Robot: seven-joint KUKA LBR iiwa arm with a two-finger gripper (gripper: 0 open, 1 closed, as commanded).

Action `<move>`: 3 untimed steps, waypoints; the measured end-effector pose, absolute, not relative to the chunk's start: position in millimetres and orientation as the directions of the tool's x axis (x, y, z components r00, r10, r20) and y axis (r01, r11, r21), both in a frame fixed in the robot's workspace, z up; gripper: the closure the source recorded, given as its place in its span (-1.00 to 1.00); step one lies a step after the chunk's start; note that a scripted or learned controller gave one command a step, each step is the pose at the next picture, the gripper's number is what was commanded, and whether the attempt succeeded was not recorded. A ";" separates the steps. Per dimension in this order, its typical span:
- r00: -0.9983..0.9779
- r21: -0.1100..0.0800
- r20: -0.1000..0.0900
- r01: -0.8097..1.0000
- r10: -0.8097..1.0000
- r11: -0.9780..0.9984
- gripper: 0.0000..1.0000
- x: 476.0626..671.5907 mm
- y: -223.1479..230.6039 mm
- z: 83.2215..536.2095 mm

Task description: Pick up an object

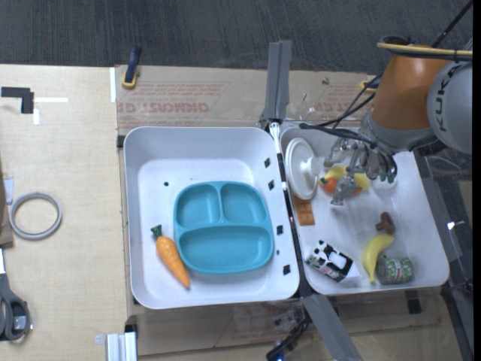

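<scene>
Gripper [342, 194] is hanging low in the right bin [421, 224] over a small yellow-orange toy [336, 177] beside the white plate [300, 168], finger state unreadable, and is risking a glancing close that nudges the toy against the plate.

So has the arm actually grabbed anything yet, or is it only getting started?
Done: the arm has reached into the right bin. In hand: the gripper is low over a small yellow and orange toy beside the white plate; I cannot tell if it has a grip. Left: lifting something. The banana and can lie untouched.
</scene>
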State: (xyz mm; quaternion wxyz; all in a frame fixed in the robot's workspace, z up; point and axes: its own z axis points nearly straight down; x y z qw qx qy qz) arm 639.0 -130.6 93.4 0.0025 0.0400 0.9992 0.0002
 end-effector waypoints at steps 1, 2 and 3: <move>-0.968 0.000 -0.003 0.252 0.252 0.968 -1.00 612.1 -102.3 92.4; -0.968 -0.001 -0.009 0.251 0.251 0.968 1.00 613.8 -103.1 103.4; -0.968 -0.002 -0.009 0.251 0.251 0.968 -1.00 613.8 -102.9 103.3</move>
